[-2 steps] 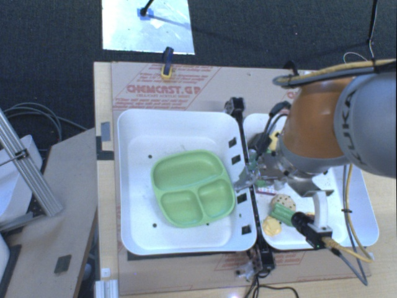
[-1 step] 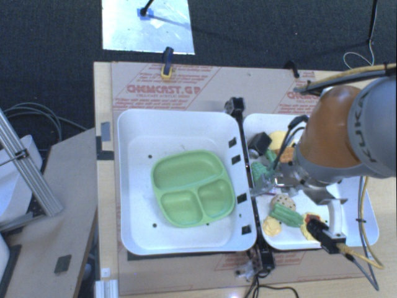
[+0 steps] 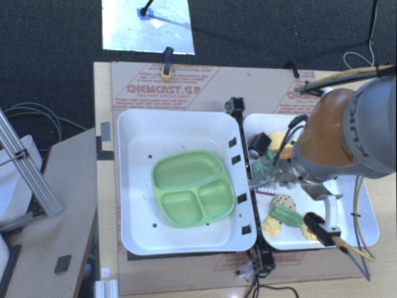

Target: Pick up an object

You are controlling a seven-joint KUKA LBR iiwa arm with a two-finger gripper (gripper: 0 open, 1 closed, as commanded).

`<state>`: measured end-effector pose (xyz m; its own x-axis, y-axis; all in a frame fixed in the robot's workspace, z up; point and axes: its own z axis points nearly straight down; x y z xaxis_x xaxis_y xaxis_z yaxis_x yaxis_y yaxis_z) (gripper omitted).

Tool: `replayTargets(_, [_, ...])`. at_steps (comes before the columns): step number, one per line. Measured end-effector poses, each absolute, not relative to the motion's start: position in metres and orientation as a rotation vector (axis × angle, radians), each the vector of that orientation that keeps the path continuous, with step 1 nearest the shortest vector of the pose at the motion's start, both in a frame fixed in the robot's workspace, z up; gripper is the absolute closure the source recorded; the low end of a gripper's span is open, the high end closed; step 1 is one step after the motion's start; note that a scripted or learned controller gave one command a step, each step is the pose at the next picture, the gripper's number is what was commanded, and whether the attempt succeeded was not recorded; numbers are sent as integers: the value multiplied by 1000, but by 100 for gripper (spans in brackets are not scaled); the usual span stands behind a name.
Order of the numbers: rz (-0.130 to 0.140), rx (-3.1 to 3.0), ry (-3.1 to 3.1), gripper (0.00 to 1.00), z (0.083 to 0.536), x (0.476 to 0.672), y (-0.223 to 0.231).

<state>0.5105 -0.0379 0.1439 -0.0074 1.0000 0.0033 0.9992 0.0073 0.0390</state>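
Observation:
My gripper (image 3: 263, 175) reaches down into the left part of the right bin (image 3: 371, 223), close to the wall between the bins. Right by it lies a small teal-green object (image 3: 267, 161), partly hidden by the wrist. I cannot tell whether the gripper touches it. Toward the bin's front lie a tan speckled cookie-like disc (image 3: 282, 201), a green ridged piece (image 3: 287, 216) and a pale yellow piece (image 3: 271, 226). A black object (image 3: 259, 143) and a yellow one (image 3: 278, 138) sit at the back of the bin.
The left bin (image 3: 139, 166) holds a light green divided plate (image 3: 193, 187). The arm's grey and orange body (image 3: 338, 132) covers the middle and back right of the right bin. Another yellow bit (image 3: 307, 232) lies near the front.

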Motion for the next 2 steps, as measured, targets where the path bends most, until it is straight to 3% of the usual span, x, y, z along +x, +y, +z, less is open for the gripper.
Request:
replayTargets(1, [26,2202,2222,0,320,492,-9])
replayTargets(2, [-7,2223,2228,0,220,485,9])
